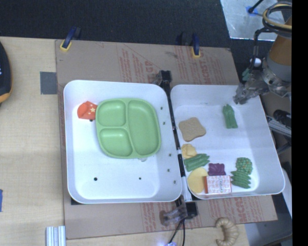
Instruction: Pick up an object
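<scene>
While claw (242,97) hangs at right bin (256,94) upper right edge, grip state cannot tell. Green cucumber (229,116) lies just below-left, apart from claw, free room around. Bread slice (192,129) near left wall. Other toy food crowds lower edge. Left bin (74,152) carries green divided plate (128,127).

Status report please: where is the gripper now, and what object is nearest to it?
Gripper over right bin's far right rim, nothing held. Nearest: green pickle, lying free. Path clear.
</scene>
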`<control>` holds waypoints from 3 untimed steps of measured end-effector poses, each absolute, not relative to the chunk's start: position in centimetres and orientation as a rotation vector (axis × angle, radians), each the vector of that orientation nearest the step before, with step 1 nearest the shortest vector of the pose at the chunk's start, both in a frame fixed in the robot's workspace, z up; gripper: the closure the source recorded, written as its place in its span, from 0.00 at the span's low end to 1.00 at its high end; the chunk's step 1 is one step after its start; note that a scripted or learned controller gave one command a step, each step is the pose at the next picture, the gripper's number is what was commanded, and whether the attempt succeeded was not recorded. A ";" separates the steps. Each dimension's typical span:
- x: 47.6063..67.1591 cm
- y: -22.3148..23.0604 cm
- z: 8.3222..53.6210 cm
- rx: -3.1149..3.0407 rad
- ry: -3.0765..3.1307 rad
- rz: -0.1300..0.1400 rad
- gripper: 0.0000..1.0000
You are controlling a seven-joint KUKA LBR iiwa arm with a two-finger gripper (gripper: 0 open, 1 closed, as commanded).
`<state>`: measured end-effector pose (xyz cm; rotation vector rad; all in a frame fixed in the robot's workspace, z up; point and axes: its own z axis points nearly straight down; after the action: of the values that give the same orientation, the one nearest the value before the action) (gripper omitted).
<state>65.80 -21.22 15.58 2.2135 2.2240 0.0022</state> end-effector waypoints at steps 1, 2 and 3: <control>65.6 -21.2 15.3 2.217 2.228 -0.003 0.00; 65.6 -21.1 11.6 2.216 2.233 -0.008 0.00; 65.6 -21.1 9.1 2.217 2.234 -0.008 0.00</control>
<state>65.55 -21.12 9.05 2.2168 2.2337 -0.0082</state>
